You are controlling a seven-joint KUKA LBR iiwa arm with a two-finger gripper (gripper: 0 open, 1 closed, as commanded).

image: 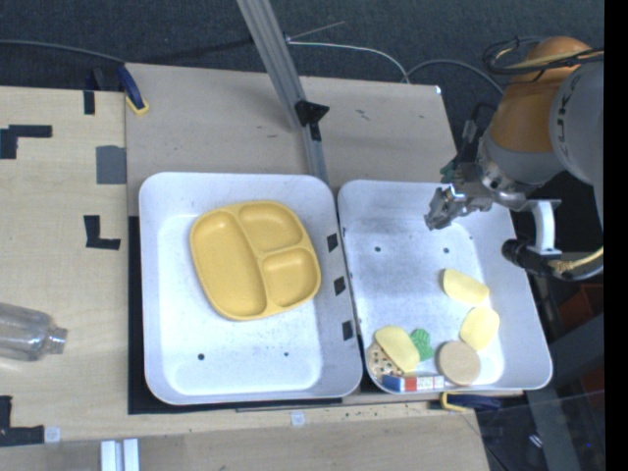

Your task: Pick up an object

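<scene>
The arm (549, 116) reaches in from the right, its orange band above the wrist at the upper right corner of the right bin (392, 263). The gripper (444, 209) hangs over the upper right part of that bin, above bare white floor. Its fingers are small and dark against the wrist, and whether they are apart or together cannot be told; nothing shows between them.

The pieces to pick lie in the lower right of the right bin, well apart from the gripper. A pale yellow piece (465, 286) lies nearest it, with a second yellow piece (480, 328) just below. A round tan disc (458, 362) sits by the bin's front edge, touching or nearly touching the second piece. To its left lies a third yellow piece (396, 347), with a small green thing (421, 341) between it and the disc. A thin strip with red and blue marks (417, 384) lies along the front wall.

The left bin (235, 361) holds a yellow divided plate (255, 258) with three compartments, set toward its upper middle.

On the bench (59, 263) at far left lies a clear bottle (25, 332) on its side. A grey metal bar (275, 52) slants down from the top toward the gap between the bins.
</scene>
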